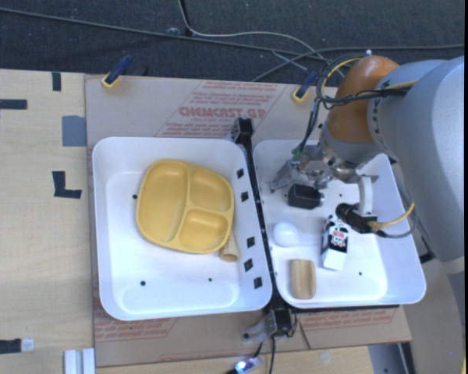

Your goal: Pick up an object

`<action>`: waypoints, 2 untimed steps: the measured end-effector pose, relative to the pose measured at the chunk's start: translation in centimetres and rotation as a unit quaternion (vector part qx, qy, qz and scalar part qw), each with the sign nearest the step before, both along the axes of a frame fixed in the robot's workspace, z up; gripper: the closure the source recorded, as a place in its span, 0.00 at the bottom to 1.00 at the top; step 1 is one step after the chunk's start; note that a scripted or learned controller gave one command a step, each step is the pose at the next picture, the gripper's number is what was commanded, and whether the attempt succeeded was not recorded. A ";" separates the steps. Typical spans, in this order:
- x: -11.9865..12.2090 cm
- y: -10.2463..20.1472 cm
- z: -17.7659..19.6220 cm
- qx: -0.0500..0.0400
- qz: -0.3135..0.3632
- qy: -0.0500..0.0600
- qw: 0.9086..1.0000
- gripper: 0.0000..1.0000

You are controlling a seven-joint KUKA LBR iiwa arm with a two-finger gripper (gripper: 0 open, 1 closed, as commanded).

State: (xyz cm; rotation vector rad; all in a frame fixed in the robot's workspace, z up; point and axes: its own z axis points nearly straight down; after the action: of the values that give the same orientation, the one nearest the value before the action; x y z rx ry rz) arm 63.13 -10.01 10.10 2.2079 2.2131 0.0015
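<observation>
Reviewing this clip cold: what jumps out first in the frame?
The yellow divided plate dominates the left bin. On the right, the grey arm with its orange band reaches over the right bin, where a white ball, a tan block and a small black-and-white figure lie.

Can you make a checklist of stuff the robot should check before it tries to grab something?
1. Things to pick in the right bin: ok: a white ball, a tan block and a small black-and-white box lie there.
2. Gripper over that bin: ok.
3. Jaws open: cannot tell.
4. Dark object under the gripper already gripped: cannot tell.
5. Yellow plate out of the way: ok, it is in the left bin.
</observation>
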 end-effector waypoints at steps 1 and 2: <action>0.1 0.2 1.3 0.002 0.000 -0.001 1.000 1.00; 0.6 0.5 5.6 0.005 0.000 0.005 1.000 1.00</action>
State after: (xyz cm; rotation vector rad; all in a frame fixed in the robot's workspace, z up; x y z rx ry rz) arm 63.70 -9.52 15.70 2.2183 2.2220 0.0027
